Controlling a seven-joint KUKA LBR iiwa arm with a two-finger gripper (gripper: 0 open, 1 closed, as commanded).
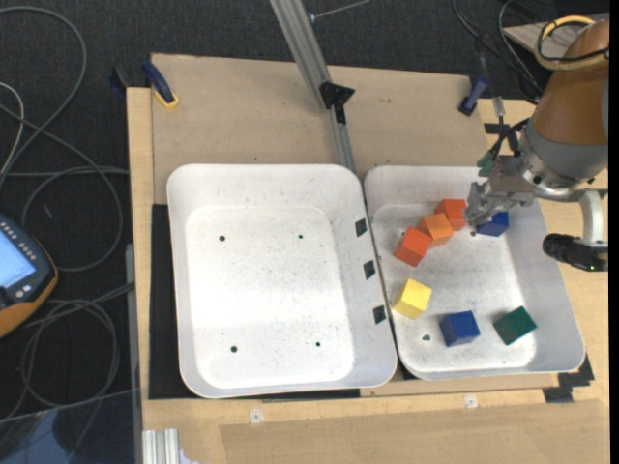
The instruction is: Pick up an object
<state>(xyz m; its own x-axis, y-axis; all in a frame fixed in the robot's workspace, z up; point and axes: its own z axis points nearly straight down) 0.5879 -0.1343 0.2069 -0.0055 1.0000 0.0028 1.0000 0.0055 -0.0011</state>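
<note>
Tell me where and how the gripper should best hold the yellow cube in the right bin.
Probably grip the yellow cube across two opposite flat side faces, coming straight down from above. It lies apart from the other blocks, so fingers have room on each side; turn the wrist to match its slightly rotated pose.

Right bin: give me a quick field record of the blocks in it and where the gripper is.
right bin: holds seven blocks
orange blocks: three in a diagonal row, upper middle
blue block by gripper: upper right, partly hidden
yellow block: left of centre
blue block: near front edge
green block: front right
gripper: low over the upper blue block, beside the top orange block; grasp cannot be told
left bin: beside the right bin
</note>
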